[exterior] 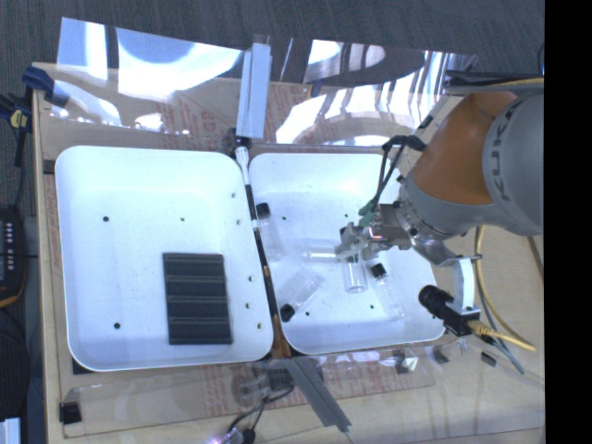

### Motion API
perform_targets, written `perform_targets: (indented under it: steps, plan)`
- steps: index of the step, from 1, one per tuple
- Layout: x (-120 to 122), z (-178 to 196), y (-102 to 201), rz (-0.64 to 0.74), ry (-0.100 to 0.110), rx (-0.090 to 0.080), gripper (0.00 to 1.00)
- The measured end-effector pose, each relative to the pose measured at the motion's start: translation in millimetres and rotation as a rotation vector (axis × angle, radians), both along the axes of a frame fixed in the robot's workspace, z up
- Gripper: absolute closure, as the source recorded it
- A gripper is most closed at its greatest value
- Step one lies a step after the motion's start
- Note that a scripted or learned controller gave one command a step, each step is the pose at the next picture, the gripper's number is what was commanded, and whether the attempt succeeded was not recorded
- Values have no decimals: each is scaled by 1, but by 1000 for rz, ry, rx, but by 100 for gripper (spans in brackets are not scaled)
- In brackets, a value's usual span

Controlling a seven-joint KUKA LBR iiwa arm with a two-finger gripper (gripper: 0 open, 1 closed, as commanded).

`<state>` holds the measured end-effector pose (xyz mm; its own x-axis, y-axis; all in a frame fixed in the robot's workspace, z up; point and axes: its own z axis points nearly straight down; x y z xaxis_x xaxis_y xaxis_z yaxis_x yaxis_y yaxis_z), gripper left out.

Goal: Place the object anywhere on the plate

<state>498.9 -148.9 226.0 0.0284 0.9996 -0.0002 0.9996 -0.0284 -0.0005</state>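
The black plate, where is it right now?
The black plate lies flat in the left bin, toward its near right part, close to the divider between the bins.

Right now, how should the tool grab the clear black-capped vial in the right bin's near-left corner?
Come from above and grip the clear plastic vial mid-body, across its narrow width: it lies on its side, black cap beside the white bin's wall.

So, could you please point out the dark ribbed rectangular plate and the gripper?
dark ribbed rectangular plate [196, 297], camera view, middle of its top face
gripper [354, 251], camera view, at its fingertips
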Motion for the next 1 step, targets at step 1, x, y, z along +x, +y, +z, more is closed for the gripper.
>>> perform_targets:
  steps: [1]
  plan:
    - [44, 11, 66, 10, 2, 2, 100]
